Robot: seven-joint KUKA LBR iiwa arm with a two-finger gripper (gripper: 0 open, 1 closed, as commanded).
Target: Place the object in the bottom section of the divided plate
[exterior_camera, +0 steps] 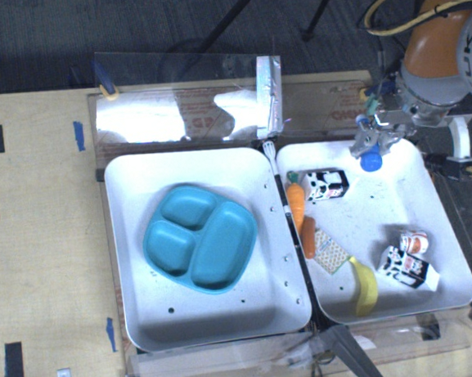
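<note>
Blue plate (201,237): in left bin (129,185).
Hand (370,149): over right bin's (443,206) far corner, grasping small blue object (371,162).
Carrot (296,203): along divider.

The arm (445,42) is cut off by the right edge, and the small blue object (371,162) is too small to identify.

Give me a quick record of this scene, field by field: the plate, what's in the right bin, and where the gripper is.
plate: blue divided plate, three sections, in left bin
right bin: carrot, banana, two black-and-white cartons, patterned packet
gripper: over right bin's far edge, with a small blue object just below it
grasp: unclear
plate contents: nothing in it
</note>
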